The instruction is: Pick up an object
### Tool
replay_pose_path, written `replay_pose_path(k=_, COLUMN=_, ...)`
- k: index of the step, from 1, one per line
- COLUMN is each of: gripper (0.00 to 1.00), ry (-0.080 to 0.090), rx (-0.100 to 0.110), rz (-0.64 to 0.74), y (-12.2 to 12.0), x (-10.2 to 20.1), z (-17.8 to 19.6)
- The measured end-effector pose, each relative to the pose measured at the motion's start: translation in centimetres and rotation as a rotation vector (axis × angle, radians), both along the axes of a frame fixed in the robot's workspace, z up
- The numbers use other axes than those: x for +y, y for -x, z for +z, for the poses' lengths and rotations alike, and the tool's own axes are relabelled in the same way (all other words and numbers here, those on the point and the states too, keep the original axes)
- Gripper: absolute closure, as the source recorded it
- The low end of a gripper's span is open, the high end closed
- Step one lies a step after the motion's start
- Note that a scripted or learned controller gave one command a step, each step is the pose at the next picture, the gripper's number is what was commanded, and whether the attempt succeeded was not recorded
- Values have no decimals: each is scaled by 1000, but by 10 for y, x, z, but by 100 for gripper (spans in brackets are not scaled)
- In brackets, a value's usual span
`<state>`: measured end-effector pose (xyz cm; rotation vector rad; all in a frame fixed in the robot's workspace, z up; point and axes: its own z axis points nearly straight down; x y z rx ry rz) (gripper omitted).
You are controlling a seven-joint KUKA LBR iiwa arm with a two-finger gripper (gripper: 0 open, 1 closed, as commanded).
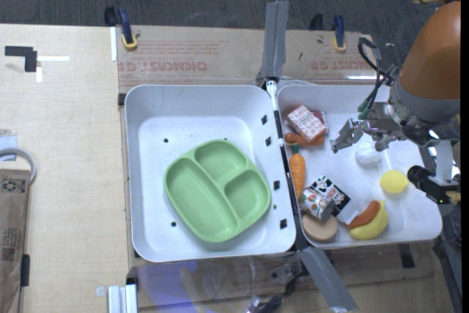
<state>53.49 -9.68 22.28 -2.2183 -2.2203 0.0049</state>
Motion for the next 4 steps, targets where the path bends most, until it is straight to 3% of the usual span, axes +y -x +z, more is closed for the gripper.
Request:
replay_pose_path(k=1, gripper=0, ry=0, rx=-2, rz=34, y=-69, x=-22, z=-132)
replay_pose_path(k=2, gripper=0, ry=1, rx=-3, rz=-130, y=-124, x=-24, z=-131)
replay_pose_path(k=3, gripper=100, ry=3, rx=-2, rz=-128, y=-124, x=-24, z=-122)
replay_pose_path(k=4, gripper=100, ry=1, rx=-5, rz=34, y=-124, x=72, z=-31)
